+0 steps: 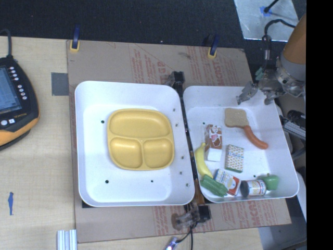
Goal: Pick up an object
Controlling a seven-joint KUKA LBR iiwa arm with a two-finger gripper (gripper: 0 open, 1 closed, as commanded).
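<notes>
Two shallow white bins sit side by side on a brown cardboard sheet (156, 66) clamped to the wooden bench (36, 191). The left bin (88, 139) holds a single yellow divided plate (140, 138), lying flat near its centre with one long compartment at 12 o'clock and two smaller ones at 6 o'clock.

The right bin (278, 139) holds the loose objects. A tan slice of toast (237, 117) lies toward 12 o'clock of that bin, and an orange sausage (256, 137) runs from just beside it toward 4 o'clock. A banana (201, 163) lies along the bin's 9 o'clock wall. Just beside the banana, toward the bin's centre, stands a brown and white carton (213, 142). A green-patterned box (234, 158) lies at the centre, near the carton. Along the 6 o'clock edge, from left to right: a green cylinder (213, 185), a small white carton with red markings (227, 181), a can on its side (253, 187), and a green piece (270, 181) touching the can.

The arm (292, 51) enters at 2 o'clock of the view. Its gripper (257, 94) hangs over the 1 o'clock corner of the right bin, fingers spread apart with nothing between them. It is near the toast but apart from it.

An orange and black control pendant (13, 103) rests on the bench at 9 o'clock of the view.
</notes>
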